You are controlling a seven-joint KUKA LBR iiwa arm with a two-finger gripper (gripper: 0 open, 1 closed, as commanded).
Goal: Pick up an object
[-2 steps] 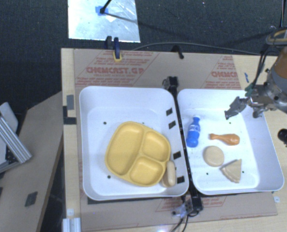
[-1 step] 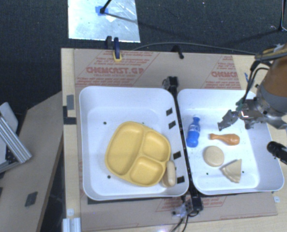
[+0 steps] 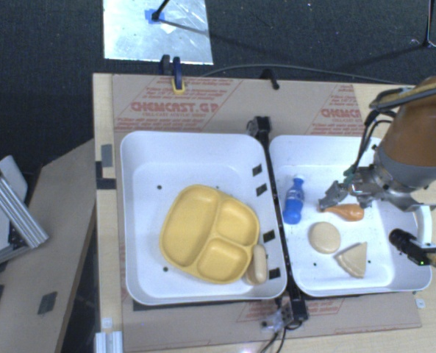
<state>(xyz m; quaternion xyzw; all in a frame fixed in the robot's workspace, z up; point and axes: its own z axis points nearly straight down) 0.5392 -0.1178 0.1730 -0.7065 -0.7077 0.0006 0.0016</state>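
1. Lying in the right bin (image 3: 306, 149), the orange carrot-shaped toy (image 3: 347, 212) is the thing you should watch; it sits in the right half of that bin, its long axis running roughly left to right, the thicker end to the left as far as you can judge.
2. Your gripper (image 3: 341, 195) is just above and to the left of the toy, touching or nearly touching its upper left end. The toy is beside the gripper, not visibly between its parts, so do not count it as held.
3. You cannot tell from this view whether the gripper is apart or together; the dark metal blurs into one shape.
4. The coming move turns on that offset: the toy lies just down and right of the gripper, so a small shift that way, with the closing direction across the toy's long axis, looks needed.
5. Just below the toy sit a round cream disc (image 3: 324, 237) and a tan wedge (image 3: 353, 259), both near enough to be bumped.
6. A blue bottle (image 3: 294, 201) lies near the bin's left wall.
7. The left bin (image 3: 195, 149) holds a yellow divided plate (image 3: 209, 232) with a pale bread-like piece (image 3: 258, 264) at its lower right edge.
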